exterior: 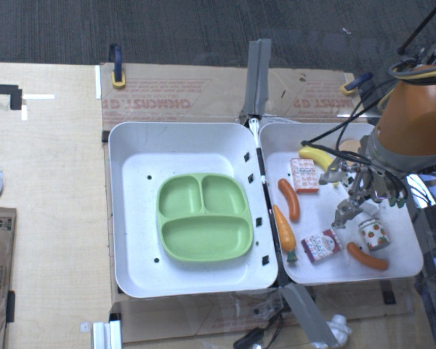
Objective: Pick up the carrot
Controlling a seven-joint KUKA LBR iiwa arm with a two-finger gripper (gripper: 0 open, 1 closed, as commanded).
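Carrot (pixel 283 229) lies at the left edge of the right bin (pixel 407 267), against the wall, long axis running near-to-far, leafy end nearest. My fingers (pixel 346 213) hang mid-bin, well to its right, carrying nothing; whether they are parted I cannot tell.

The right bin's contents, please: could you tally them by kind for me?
Carrot: 1
Sausages: 2
Banana: 1
Red-and-white cartons: 2
Small patterned cup: 1
Total: 7
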